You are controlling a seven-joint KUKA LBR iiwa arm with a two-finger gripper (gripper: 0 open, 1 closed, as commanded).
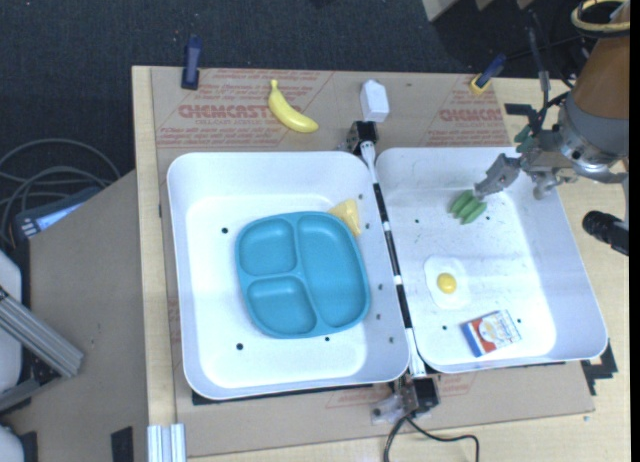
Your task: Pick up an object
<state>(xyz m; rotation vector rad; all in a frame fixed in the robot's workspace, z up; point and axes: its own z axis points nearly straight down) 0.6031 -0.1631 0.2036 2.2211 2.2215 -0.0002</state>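
Since the claw [492, 182] is hovering by the green toy [466, 207], can't tell its state; looking light, slippery, grab mid-body.

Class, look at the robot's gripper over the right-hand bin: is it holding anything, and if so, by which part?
It cannot be told. The gripper is right at the top edge of the green object in the right bin, but no grasp is visible.

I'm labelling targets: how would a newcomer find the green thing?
Look in the right bin, at its far end just below the gripper. The green thing lies there, the only green item; its neighbours are a fried egg and a small packet nearer the camera.
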